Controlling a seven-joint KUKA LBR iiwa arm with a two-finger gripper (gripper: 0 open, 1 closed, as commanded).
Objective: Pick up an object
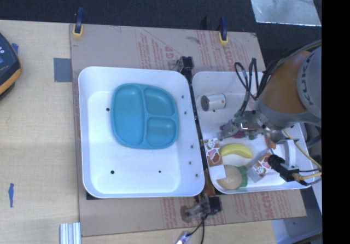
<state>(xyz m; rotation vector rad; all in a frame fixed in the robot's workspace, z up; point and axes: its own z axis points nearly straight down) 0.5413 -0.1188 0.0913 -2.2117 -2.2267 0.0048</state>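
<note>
Pale wooden surface (38, 144) carries two white bins; the right bin (214, 80) holds a banana (236, 151) and a cylinder (213, 102). Just above the banana hovers the gripper (244, 126); its fingers' state cannot be told. Judging by this, nothing is lifted yet.

Blue three-compartment plastic plate (145, 116) in left white bin (93, 177), metal cylinder (213, 102), yellow banana (236, 151) in right white bin (210, 80), gripper (244, 126) over it.

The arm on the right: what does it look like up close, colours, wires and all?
The arm is bulky and rounded, grey with a broad orange band. Black cables loop beside it. The gripper is small, dark and metallic, with more wires trailing off.
</note>
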